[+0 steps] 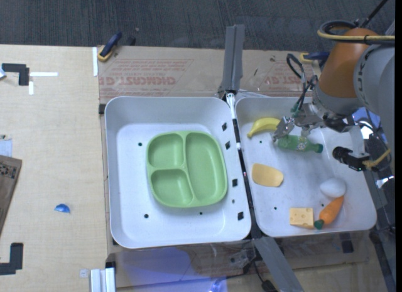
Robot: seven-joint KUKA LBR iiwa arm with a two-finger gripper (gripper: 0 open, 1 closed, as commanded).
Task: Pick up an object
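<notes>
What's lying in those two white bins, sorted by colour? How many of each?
Green: 2, the divided plate in the left bin and the bottle-like thing under the gripper
Yellow: 3, banana, flat oval piece, cheese block
Orange: 1, carrot
White: 1, egg-like thing
Total: 7

Several small items are lying in the right bin (370, 221). A yellow banana (262, 125) is curving near the bin's upper left. Just to its right, a green bottle (300, 145) is lying on its side beneath the gripper (295, 129). A yellow-orange chip-like piece (267, 175) is resting flat near the middle. A cheese wedge (301, 216) is sitting by the front wall, touching an orange carrot (330, 211) angled upward, and a white egg-like object (333, 188) is lying just above the carrot's tip.
</notes>
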